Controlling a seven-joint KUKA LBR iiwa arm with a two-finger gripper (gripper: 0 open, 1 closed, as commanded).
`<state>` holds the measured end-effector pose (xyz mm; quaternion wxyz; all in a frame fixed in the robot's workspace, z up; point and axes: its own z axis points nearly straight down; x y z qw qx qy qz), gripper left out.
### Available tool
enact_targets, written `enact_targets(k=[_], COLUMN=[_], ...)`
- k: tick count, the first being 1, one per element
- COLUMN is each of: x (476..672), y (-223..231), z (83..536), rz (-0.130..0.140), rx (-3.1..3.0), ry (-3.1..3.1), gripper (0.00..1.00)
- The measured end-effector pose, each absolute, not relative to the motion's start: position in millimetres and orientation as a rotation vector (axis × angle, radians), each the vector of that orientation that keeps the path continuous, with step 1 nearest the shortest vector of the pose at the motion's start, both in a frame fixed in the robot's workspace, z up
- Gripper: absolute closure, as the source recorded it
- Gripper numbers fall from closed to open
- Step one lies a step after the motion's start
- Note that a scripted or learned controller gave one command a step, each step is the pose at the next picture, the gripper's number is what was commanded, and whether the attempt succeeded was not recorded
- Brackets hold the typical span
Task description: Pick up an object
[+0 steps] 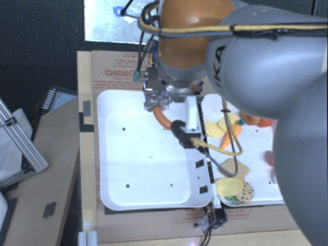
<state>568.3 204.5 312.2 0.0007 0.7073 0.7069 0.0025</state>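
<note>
Sitting in the right bin (pixel 256 201) at frame right: toy food pile (pixel 230 129), pickable but untouched. Gripper (pixel 154 102) hangs over the left bin (pixel 110 137), upper edge, arm covering it; can't tell its grip state, nothing visibly held.

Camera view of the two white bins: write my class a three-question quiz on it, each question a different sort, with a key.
1. True or false: the left bin holds a pile of toys.
2. Which bin holds the carrot? A left, B right.
3. Fill in: the arm's band above the wrist is ____.

Key: 1 false; 2 B; 3 orange. The cookie also lies in the right bin.
</note>
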Motion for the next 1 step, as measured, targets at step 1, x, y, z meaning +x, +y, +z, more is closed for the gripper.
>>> enact_targets(k=[1], x=[672.8], y=[222.5], z=[286.9], rz=[0.012], rx=[2.213], ry=[2.222], gripper=[1.00])
